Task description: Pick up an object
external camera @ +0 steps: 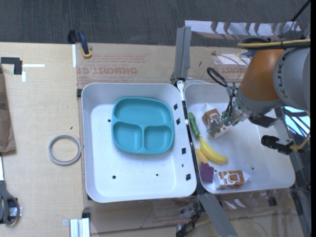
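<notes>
My gripper (218, 128) is low in the right bin (276, 179), near its left side, reaching in from the right under the orange-banded wrist. A small brown and white box (211, 116) lies right against it on the upper left, partly covered by the gripper. A green vegetable (193, 124) lies to the left along the bin wall. Just below the gripper is a yellow banana (212, 152). Further toward the front lie a purple bunch of grapes (206, 172) and an orange and white carton (231, 178).
The left bin (98, 181) holds a teal divided plate (143, 125). A grey divider bar (181, 58) runs between the bins. On the bench at left lie a tape ring (64, 148) and scissors (9, 209). Cables and a black fitting (271, 142) hang by the arm.
</notes>
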You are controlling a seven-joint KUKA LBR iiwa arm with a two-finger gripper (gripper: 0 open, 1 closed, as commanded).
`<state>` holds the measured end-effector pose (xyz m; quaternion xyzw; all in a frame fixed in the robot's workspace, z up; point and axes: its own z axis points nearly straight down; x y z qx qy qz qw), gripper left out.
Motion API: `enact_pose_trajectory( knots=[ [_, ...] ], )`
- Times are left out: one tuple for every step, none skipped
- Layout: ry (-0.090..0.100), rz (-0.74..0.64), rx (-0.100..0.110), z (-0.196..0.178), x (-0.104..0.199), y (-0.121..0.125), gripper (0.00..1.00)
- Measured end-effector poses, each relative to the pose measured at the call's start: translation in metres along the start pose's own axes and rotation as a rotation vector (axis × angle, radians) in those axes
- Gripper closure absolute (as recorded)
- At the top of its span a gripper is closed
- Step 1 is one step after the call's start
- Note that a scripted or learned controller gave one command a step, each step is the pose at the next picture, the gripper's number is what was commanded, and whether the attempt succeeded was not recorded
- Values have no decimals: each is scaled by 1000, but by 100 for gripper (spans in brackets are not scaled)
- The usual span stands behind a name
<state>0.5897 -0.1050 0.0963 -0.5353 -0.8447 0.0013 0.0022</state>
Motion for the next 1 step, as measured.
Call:
enact_pose_trajectory(
  knots=[
    [-3, 179, 0, -93, 30, 71, 100]
  ],
)
